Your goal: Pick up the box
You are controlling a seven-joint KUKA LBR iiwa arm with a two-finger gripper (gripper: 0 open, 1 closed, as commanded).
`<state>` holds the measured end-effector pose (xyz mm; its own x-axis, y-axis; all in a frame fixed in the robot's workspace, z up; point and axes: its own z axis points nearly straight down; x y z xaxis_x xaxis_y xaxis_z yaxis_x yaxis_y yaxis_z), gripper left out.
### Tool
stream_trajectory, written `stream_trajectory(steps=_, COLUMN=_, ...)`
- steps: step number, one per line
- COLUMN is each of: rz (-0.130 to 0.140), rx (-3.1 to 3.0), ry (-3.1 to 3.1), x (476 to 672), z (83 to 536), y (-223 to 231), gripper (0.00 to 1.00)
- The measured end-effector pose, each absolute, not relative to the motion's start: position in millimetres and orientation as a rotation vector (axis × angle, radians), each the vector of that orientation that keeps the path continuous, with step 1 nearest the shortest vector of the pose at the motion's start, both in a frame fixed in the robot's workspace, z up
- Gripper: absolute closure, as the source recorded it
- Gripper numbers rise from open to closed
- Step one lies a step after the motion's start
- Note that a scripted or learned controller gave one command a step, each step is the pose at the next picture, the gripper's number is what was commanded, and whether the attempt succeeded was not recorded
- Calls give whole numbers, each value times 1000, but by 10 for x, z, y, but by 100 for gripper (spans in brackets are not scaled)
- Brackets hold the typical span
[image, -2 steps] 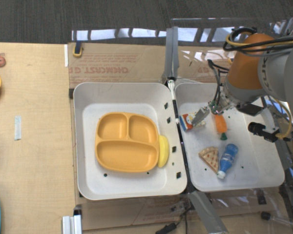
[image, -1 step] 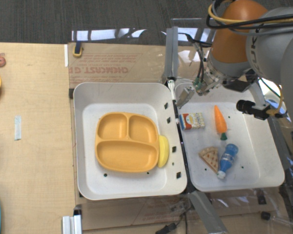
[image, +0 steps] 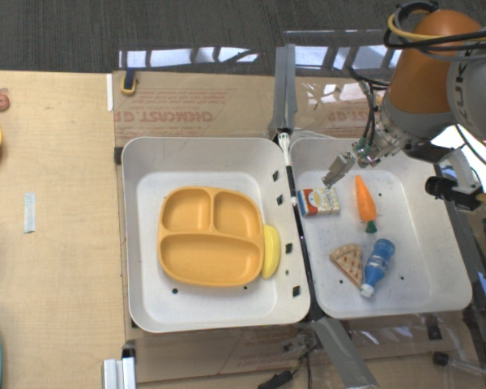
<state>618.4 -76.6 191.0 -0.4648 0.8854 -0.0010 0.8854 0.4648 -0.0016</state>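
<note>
Bottle (image: 377, 267): seen lower right, beside a waffle wedge (image: 348, 262).
Carrot (image: 365, 200): placed right of the box.
Box (image: 318, 203): laid at the right bin's (image: 437, 298) left side, centre-right of frame.
Gripper (image: 332, 177): poised just above the box; finger state cannot be told.

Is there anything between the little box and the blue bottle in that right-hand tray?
Yes. In the camera view a waffle-patterned wedge lies between the box and the blue bottle, close beside the bottle.
</note>
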Motion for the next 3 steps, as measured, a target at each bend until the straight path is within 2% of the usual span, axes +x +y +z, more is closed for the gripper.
stream_trajectory(steps=1, rz=0, rx=-1528, ry=-2746, x=5974, z=918, y=-1008, gripper=0)
stream_trajectory(steps=2, rz=0, rx=-1534, ry=-2745, x=5975, z=1011, y=-1026, gripper=100)
stream_trajectory(steps=3, rz=0, rx=-1535, ry=-2744, x=5975, z=1011, y=-1026, gripper=0)
